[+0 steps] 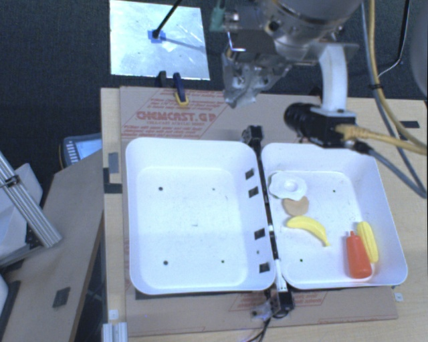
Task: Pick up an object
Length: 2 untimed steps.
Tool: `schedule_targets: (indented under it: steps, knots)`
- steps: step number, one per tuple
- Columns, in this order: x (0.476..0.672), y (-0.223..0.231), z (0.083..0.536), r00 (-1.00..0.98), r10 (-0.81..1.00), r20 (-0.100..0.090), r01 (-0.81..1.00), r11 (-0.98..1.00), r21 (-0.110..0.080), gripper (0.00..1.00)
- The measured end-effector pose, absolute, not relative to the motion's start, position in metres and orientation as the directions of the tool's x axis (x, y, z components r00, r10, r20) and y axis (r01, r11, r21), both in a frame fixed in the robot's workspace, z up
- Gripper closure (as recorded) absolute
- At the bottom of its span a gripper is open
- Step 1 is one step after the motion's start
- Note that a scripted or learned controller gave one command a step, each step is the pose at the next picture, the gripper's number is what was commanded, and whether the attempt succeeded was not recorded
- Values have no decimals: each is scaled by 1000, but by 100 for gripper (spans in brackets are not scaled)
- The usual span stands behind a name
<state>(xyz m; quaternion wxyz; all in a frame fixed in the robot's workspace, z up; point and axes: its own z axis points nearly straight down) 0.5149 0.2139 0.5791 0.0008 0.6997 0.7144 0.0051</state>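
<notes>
Board [175, 115] under bins reads "CHEMCAST GP"; hand [239, 90] above it, open/closed unclear.

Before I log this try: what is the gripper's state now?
Gripper: cannot be told; it hangs above the bench behind the bins, holding nothing visible.

1. One fixed camera looks down from above the pale wooden bench [80, 200], tilted so the far edge sits at the top of the picture.
2. It stands far enough back to take in both shallow white plastic bins, the left bin [140, 200] and the right bin [388, 220], whole.
3. The grey robot arm [301, 20] enters at the upper right, cropped by the top edge.
</notes>
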Motion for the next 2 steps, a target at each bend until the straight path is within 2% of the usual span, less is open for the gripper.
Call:
schedule_targets:
  steps: [1,2]
  knots:
    - [491,235,516,-6,1000,-1,1000,6,-4,100]
    - [571,234,537,-1,1000,3,1000,1,7,100]
